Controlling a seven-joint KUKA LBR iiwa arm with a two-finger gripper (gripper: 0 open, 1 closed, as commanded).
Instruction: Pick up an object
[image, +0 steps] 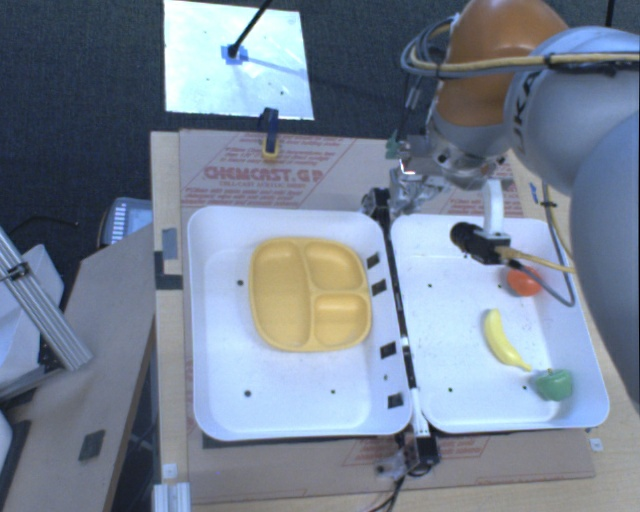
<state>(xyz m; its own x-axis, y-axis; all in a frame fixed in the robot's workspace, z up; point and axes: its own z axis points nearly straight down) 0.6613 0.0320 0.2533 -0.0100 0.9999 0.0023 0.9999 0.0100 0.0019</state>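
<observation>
The bench (115, 300) was a tan board over a dark carpeted floor (80, 100), and on it lay a brown sheet (300, 165) printed in red letters, with the bins on top, touching along their inner sides. A yellow clamp (270, 147) sat at the sheet's far edge, a shiny metal square (235, 60) lay on the floor beyond it, and an aluminium rail (40, 310) slanted in at the left. The grey arm (580, 110) with its orange band came in from the right, and the gripper (402, 195) hung over the far rim, just where the two bins met; whether it was open or closed could not be told, and nothing showed in its grasp. The left bin (220, 385) held one yellow plate (305, 295) with three compartments, lying flat near the middle. The right bin (450, 385) held three loose things, all on its right side. One banana (505, 342) lay flat with its long axis running from upper left to lower right, the far end pointing toward the bin's middle and the near end toward the front right corner. One green fruit (553, 384) sat just beside that near end, in the front right corner. One red-orange thing (524, 283) lay farther back, near the right wall and partly hidden, apart from the banana. All three were well apart from the gripper. In count: two bins, one plate, one banana, one green fruit, one red-orange thing.
</observation>
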